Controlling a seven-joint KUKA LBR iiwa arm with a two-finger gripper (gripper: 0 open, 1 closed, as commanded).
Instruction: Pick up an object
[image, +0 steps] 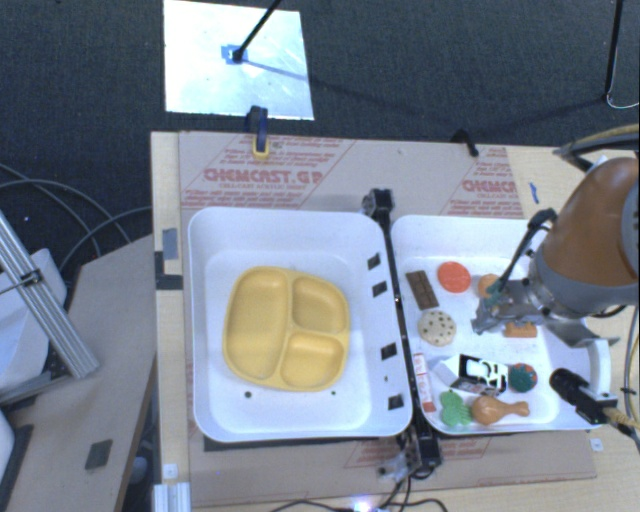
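White plastic forms two shallow bins side by side on a cardboard-covered bench (300, 165). The left bin (215, 300) holds a yellow divided plate (287, 327), lying flat near its middle. The right bin (420, 235) holds a scatter of small toy foods: a brown chocolate bar (422, 289) toward its left side, an orange disc (454, 276) just right of it, a speckled cookie (436, 325) nearer, a black-and-white block (482, 372) near the middle, a dark green ball (522, 377) just right of that, and along the near edge a green vegetable piece (455, 409) touching a tan drumstick (497, 408). The grey arm with its orange band (598, 225) reaches in from the right, and its gripper (498, 312) hangs low over the right bin's right half, above an orange piece (519, 328) that is partly hidden; whether the gripper is spread or closed cannot be told, and nothing is seen held.
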